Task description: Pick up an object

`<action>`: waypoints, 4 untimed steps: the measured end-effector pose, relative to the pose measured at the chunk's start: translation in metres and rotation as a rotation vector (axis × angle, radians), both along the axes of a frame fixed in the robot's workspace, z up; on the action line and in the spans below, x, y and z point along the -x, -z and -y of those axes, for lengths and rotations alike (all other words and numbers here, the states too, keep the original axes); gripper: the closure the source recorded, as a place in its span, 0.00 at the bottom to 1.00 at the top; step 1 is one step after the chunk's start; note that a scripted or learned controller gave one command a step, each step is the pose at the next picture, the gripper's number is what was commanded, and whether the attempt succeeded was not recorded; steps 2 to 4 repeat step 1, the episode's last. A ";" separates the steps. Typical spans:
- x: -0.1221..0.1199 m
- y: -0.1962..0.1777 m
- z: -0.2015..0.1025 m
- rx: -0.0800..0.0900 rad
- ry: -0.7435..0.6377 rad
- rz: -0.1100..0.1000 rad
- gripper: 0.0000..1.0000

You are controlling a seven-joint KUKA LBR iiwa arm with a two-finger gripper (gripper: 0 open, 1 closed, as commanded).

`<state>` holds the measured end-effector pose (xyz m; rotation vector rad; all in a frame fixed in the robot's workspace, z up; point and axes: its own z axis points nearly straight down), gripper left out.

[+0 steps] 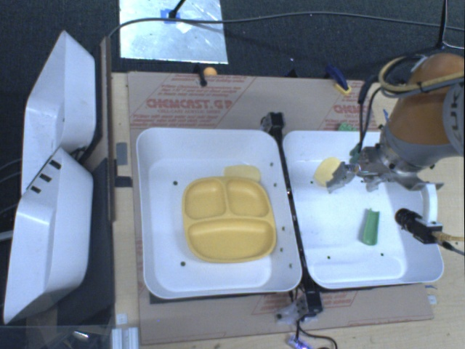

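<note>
Camera view had the arm (429, 107) coming in from the right over the right bin (320, 267), orange band up top, grey wrist below. Gripper (340, 179) hung low w/ its tip just beside a yellow object (326, 170) in the bin's upper-left part; couldn't tell if they touched. Fingers looked spread a bit, nothing btwn them, but the angle made it hard to be sure. Green block (370, 226) lay flat on the bin floor, right of ctr, well apart from the yellow piece and below the wrist. Left bin (156, 267) held a yellow divided tray (229, 220), 3 compartments, sitting near the middle, w/ a pale yellow flat piece (242, 171) touching its upper edge. Both bins sat side by side on a cardboard sheet (189, 100) w/ red print.
</note>
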<state>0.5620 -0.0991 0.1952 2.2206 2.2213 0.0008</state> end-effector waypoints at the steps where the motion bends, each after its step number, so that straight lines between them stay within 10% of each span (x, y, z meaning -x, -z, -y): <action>1: -0.049 -0.032 -0.007 0.000 -0.002 0.004 0.00; 4: -0.049 -0.032 -0.007 0.000 -0.002 0.004 0.00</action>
